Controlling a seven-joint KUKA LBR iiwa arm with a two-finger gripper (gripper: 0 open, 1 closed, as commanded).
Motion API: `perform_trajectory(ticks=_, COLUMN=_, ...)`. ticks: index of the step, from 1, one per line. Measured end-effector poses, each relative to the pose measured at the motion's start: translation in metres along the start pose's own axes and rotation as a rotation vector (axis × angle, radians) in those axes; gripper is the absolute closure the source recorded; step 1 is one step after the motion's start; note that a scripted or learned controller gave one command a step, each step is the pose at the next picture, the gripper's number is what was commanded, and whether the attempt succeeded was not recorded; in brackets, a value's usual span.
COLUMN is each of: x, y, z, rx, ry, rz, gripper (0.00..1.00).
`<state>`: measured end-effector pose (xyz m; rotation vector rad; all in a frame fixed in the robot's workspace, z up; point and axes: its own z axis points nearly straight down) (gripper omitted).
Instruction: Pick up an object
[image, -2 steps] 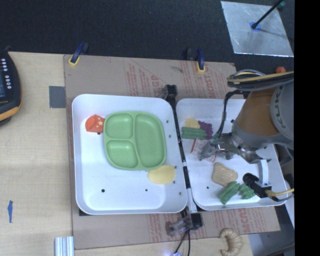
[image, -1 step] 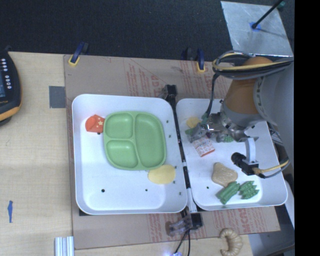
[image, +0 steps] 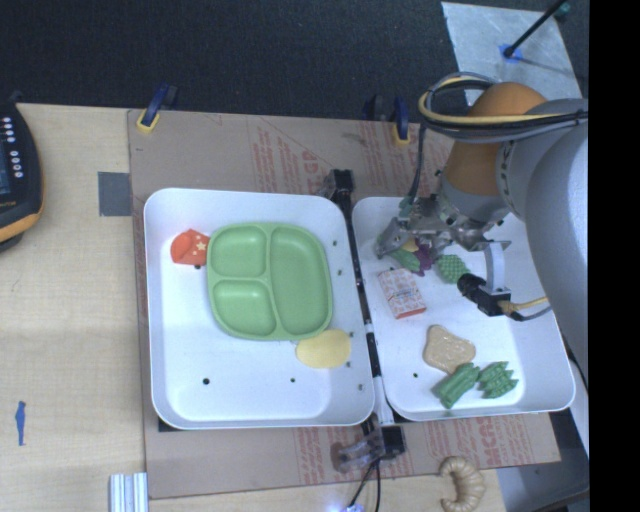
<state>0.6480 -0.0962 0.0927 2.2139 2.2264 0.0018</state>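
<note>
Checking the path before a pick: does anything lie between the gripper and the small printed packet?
Only a small green and purple toy, lying at the gripper, toward the packet; beyond it, bare bin floor.

You see pale wood bench (image: 70, 330) far left of pincer (image: 422, 245). Spread below pincer, brown printed cardboard sheet (image: 250, 150). Just beyond pincer, blue clamp (image: 401, 128); well left, second blue clamp (image: 155, 105). Further beyond, dark floor (image: 250, 40). Far left, grey tape patch (image: 115, 192). Light even.

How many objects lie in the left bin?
3: a green divided plate in the middle, a red piece at its upper left, a yellow piece at its lower right. The plate may hide more.
</note>
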Motion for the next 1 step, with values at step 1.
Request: perform_trajectory(ticks=1, x=-0.0008, y=-0.0035, z=-0.0095, rx=0.014, ry=0.002, rz=-0.002, gripper=1.00)
